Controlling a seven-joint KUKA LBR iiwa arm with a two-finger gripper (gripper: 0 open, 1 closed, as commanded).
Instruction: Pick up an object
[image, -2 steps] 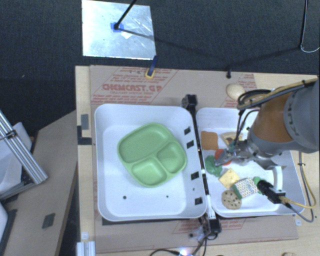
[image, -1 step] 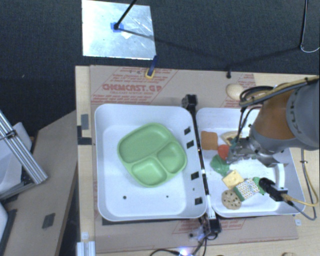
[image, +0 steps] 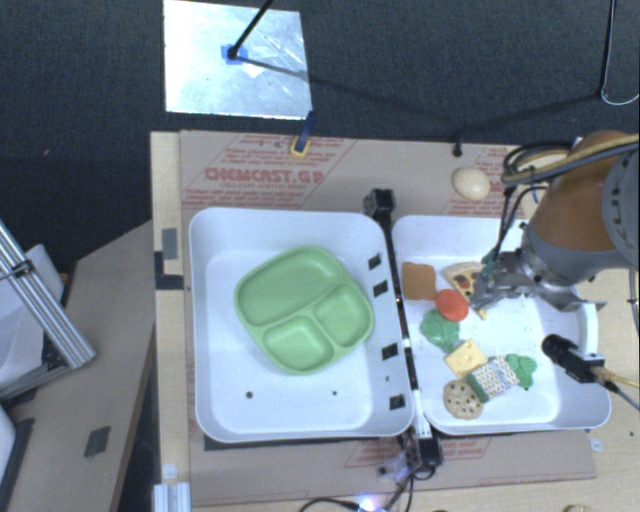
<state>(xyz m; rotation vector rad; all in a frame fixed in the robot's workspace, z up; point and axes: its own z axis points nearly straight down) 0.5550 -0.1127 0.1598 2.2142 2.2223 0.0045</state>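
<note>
Two shallow white bins sit side by side on the tabletop (image: 250, 165). The left bin (image: 215, 400) carries a pale green divided plate (image: 303, 308); the right bin (image: 570, 405) holds a scatter of small toy foods. The arm (image: 580, 215) reaches in from the right, and its pincer (image: 487, 290) hangs low over the upper middle of the right bin, just beside a pizza slice (image: 462, 273) and a red tomato (image: 451, 305); whether it is released or clenched cannot be told at this angle, and nothing shows as gripped. Close by lie a brown toast slice (image: 419, 281), a green leafy piece (image: 439, 328), a yellow cheese wedge (image: 464, 357), a chocolate-chip cookie (image: 461, 398), a patterned packet (image: 492, 378) and a broccoli floret (image: 522, 368). The tomato looks the likeliest target, being nearest the pincer. As a toy it is probably light, hard and smooth, so it may roll or squirt out of a shallow pinch; closing across its widest part, straight down from above, seems safest. The flat toast, pizza and cookie hug the bin floor and would give little edge to catch. The leafy piece touching the tomato's lower side could be dragged along.
</note>
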